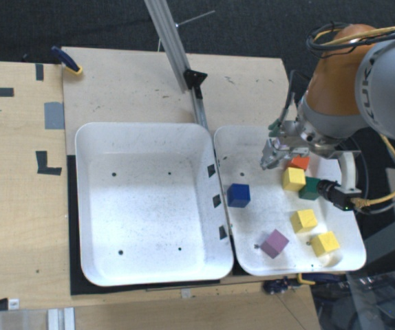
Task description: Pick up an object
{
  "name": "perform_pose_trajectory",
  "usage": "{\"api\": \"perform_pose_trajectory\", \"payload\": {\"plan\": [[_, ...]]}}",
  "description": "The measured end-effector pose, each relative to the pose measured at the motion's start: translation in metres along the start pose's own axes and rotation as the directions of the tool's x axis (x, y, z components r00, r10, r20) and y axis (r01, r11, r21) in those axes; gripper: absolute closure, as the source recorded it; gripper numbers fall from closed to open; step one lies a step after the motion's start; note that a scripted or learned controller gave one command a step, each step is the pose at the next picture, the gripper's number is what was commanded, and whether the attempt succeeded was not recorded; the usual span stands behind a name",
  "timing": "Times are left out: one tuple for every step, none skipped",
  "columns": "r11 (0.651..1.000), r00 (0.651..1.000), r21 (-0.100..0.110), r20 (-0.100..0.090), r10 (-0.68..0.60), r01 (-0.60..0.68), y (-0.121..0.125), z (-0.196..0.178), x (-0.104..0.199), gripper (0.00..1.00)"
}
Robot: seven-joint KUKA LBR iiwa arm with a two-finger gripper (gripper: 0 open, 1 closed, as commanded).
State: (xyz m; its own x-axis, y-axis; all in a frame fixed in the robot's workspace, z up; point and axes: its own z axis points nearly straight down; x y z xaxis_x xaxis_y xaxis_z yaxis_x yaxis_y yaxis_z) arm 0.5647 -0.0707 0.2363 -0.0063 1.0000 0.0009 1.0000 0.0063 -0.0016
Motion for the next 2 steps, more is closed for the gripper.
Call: {"api": "perform_pose_trajectory", "payload": {"plan": [[1.000,1.000,0.000,0.000,-0.001,0.001,0.016,0.010,0.057,1.00],[1.000,1.000,0.000,-0.001,-0.002,0.002,0.021,0.005,0.117,1.00]]}}
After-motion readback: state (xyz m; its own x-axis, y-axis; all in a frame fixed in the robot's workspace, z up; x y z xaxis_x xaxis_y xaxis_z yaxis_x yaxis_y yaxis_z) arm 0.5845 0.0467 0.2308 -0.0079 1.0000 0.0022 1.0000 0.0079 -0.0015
